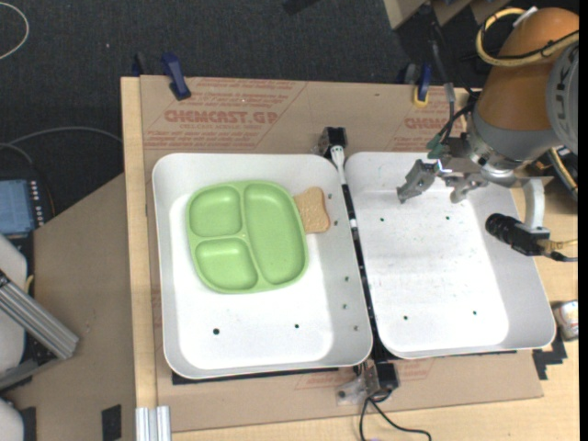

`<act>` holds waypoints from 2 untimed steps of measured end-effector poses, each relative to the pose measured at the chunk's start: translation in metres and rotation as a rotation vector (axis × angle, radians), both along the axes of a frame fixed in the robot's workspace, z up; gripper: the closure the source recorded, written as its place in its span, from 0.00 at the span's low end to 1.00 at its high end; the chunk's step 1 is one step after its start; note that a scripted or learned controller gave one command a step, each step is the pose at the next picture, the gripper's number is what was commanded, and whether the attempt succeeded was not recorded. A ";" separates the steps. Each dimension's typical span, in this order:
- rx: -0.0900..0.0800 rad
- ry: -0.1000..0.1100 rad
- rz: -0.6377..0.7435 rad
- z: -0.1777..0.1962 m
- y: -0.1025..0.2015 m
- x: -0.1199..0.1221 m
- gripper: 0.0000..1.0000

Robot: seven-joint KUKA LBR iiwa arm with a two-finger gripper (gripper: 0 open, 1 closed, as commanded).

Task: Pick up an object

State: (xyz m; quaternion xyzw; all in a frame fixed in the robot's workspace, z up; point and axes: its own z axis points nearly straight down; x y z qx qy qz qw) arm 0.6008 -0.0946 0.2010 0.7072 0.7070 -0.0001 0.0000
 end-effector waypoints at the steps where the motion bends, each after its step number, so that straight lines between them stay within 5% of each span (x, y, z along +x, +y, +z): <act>1: -0.001 -0.003 0.000 0.011 0.000 0.001 1.00; 2: 0.004 0.008 0.004 -0.018 0.055 -0.048 1.00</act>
